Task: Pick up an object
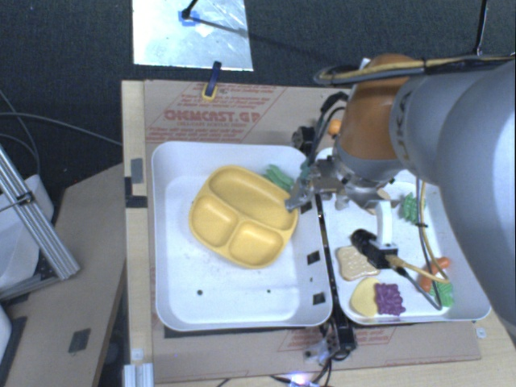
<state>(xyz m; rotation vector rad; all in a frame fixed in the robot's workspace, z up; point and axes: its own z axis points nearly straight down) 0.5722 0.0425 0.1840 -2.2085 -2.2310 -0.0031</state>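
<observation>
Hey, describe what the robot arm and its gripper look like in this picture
The arm is a thick, rounded cylinder of smooth light grey, with a glossy orange band wrapping it just above the wrist. Below that sits a compact grey metal gripper with small dark fittings. A thin dark cable loops beside the orange section.

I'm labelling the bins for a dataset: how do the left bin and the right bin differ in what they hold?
The left bin holds one big thing, a yellow divided plate, plus a green piece at the plate's far edge; the right bin holds several small things, among them purple grapes and a slice of bread. The left bin lies in open view; the arm covers much of the right bin. Both are shallow and white.
</observation>
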